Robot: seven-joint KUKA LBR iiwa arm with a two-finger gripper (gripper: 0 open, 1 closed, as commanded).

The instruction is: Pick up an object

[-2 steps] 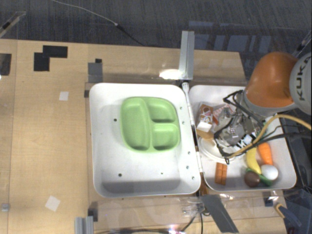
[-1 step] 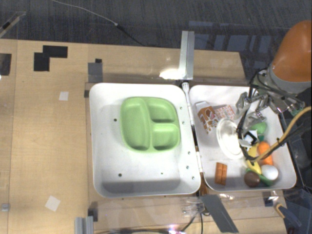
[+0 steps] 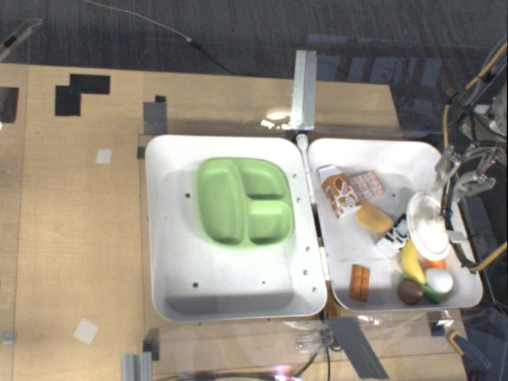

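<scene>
Since the pickable objects all lie in the right bin [image 3: 397, 151], several overlap and are hard to separate. One clear cup [image 3: 427, 222] lies against the bin's right wall, over something orange that it mostly hides. One yellow banana [image 3: 410, 262] sits just below the cup, its upper end tucked under it. At the bin's lower right corner, one white ball [image 3: 439, 280], one brown ball [image 3: 409, 291] and one green piece [image 3: 433, 294] press together (the green one is largely covered, so its shape cannot be told). One black-and-white item [image 3: 394, 235] is half hidden between the cup and one yellow wedge [image 3: 373, 217]. Further left, one brown-and-white carton [image 3: 336, 194] touches one red patterned packet [image 3: 366, 184], whose print is too small to read. One orange-brown block [image 3: 360, 282] lies apart near the front wall.

At the bin's upper right corner, the gripper [image 3: 467, 173] shows as a tangle of grey metal and cables just outside the wall, cut off by the frame, and whether it is wide or narrow I cannot tell. It holds nothing that can be seen.

Beside it, the left bin [image 3: 171, 276] carries one green divided tray [image 3: 242, 202] with three compartments.
</scene>
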